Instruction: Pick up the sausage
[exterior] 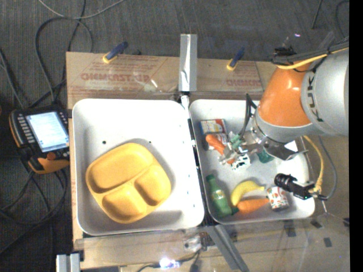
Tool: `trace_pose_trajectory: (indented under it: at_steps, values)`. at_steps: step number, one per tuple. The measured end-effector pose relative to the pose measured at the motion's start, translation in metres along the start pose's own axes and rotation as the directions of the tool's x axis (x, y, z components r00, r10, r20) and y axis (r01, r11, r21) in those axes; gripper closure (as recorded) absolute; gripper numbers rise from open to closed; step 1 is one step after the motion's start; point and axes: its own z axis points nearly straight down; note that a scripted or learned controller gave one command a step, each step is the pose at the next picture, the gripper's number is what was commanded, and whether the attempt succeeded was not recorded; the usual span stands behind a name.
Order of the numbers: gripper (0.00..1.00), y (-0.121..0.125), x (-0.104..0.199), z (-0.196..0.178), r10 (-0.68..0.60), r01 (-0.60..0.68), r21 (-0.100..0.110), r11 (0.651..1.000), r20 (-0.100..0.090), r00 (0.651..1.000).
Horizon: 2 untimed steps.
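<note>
Hovering over the right bin [309,152], one gripper [237,151], grip state unclear to me, sits just beside one sausage [215,143] near the bin's back-left corner.

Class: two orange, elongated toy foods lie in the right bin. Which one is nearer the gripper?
The sausage, beside the gripper in the bin's upper left. The carrot lies far lower, under the banana.

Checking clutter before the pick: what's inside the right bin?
Right bin holds a green bottle, banana, carrot, small can, a carton and an orange-red piece. The arm covers the upper right part.
</note>
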Motion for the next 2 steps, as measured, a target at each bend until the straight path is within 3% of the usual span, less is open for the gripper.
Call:
trace_pose_trajectory:
  at_steps: [1,2]
  values:
    - [1.00,-0.0085,-0.0198,0.0000,0.052,-0.052,0.000,0.999,0.000,0.999]
    - [0.00,-0.0084,-0.0198,0.0000,0.052,-0.052,0.000,0.999,-0.001,0.999]
